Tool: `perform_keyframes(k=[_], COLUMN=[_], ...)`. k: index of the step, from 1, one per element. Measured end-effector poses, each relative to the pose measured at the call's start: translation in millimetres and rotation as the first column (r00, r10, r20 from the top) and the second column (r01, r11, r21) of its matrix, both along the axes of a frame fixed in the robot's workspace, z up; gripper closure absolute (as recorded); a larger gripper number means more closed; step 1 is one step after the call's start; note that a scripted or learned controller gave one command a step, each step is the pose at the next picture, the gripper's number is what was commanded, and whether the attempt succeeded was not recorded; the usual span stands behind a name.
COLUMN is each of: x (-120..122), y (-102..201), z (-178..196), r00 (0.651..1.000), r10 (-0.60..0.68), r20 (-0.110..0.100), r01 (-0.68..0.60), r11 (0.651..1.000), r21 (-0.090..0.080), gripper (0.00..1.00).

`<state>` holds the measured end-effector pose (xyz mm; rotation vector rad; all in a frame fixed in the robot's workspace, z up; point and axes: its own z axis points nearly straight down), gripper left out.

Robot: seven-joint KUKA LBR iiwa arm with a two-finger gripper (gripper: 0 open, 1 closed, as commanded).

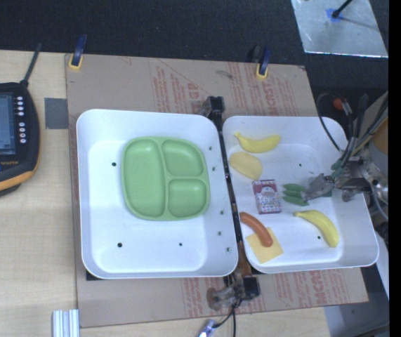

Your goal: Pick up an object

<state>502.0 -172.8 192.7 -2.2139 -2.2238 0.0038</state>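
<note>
Approach step, by the look of it, with nothing lifted yet. Found the gripper point(321, 186) low over the right bin point(358, 258), reaching in from the right and tipped toward the green toy vegetable point(295, 193), touching or just beside its right end. Could not tell the claw's opening from this slant, nor made out anything held in it. Took the green toy vegetable for the likeliest target, lying mid-bin between the small pink box point(266, 196) on its left and the gripper on its right, with a yellow banana point(319, 227) just on its near side. Judged the next move to call for a short settle onto the vegetable, a firm close across its narrow width, then a straight lift clear of the banana. Noted what looked like smooth moulded plastic throughout: the glossy curved banana, a second banana point(258, 143) at the far side, a pale rounded yellow lump point(246, 165) just near of that, a slick red-brown sausage point(253, 223) overlapping a flat yellow cheese slice point(265, 250) at the near edge. Reckoned the box to be printed card, flat-faced and square-cornered. Saw a matte green divided plate point(165, 177) with three rounded compartments in the left bin point(98, 244), both bins shallow, white and hard-looking, set on brown cardboard point(158, 76)
</note>
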Motion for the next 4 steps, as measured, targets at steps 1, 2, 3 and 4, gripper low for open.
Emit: perform_keyframes(k=[1, 2, 3, 4], x=[62, 64, 64, 58], y=[49, 44, 44, 5], z=[-95, -82, -82, -101], r00=[1.0, 1.0, 1.0, 1.0], r10=[0.003, 0.001, 0.002, 0.0], r20=[0.012, 0.018, 0.017, 0.0], r01=[-0.003, -0.001, -0.002, 0.0], r11=[1.0, 1.0, 1.0, 1.0], r21=[-0.004, -0.011, -0.011, 0.002], gripper=[0.0, 1.0, 0.0, 0.0])
